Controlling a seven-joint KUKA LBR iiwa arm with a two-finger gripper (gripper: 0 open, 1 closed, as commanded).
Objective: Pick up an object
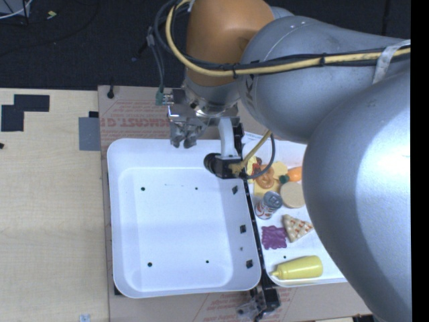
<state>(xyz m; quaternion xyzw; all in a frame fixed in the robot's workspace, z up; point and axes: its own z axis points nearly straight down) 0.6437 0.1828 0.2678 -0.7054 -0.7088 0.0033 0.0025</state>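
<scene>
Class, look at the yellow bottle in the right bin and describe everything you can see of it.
The yellow bottle looks like a plastic mustard squeeze bottle, plain yellow and smooth, with a narrower cap end pointing left. It lies on its side along the near edge of the right bin, below the purple piece and the pizza slice, apart from both. The arm hides its right end.

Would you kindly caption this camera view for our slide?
KUKA arm's gripper poised at the left bin's far rim, toy food including a yellow bottle in the right bin.
</scene>
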